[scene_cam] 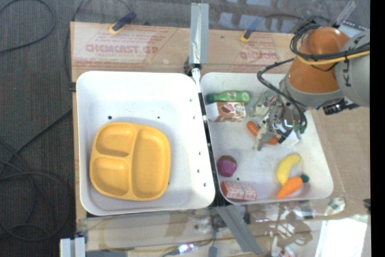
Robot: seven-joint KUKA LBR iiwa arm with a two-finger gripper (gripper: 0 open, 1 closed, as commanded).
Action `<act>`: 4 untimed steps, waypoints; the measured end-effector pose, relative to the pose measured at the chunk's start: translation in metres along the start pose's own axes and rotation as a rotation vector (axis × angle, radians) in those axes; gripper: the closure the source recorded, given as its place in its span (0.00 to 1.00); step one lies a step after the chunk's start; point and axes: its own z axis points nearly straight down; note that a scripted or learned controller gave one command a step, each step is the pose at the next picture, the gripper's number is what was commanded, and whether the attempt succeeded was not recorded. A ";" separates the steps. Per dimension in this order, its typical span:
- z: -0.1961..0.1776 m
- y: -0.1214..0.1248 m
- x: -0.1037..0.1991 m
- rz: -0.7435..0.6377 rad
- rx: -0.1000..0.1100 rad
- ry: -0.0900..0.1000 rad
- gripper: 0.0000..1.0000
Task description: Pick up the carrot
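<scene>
Where the right bin [313, 129] narrows to its near right corner, the carrot [290, 187] lies flat, orange, green end pointing toward the rim. Likely a light, rigid toy with a smooth tapered skin; could slip. Best taken across the thicker middle, jaws square to its length. Banana [288, 168] just beside it, nearly touching, so little room on that side.

Gripper [271, 132] hangs over the bin's centre, well apart from the carrot, above a small orange-red piece [254, 127]. Cannot tell how it is set; cables and shadow hide the tip. Nothing visibly held.

Same bin: green bottle [228, 96], printed packet [231, 111], purple round item [227, 165], red-patterned box [239, 191] at the near edge.

Left bin [120, 87]: yellow divided tray [130, 161], compartments bare.
</scene>
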 end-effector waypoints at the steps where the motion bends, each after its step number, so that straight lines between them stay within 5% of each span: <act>1: 0.000 -0.048 -0.004 -0.081 0.001 0.000 0.00; 2: -0.011 -0.050 -0.051 -0.203 -0.007 0.043 0.00; 3: -0.001 -0.060 0.054 -0.306 0.001 0.005 0.00; 4: -0.001 0.003 0.024 -0.389 0.002 -0.001 0.00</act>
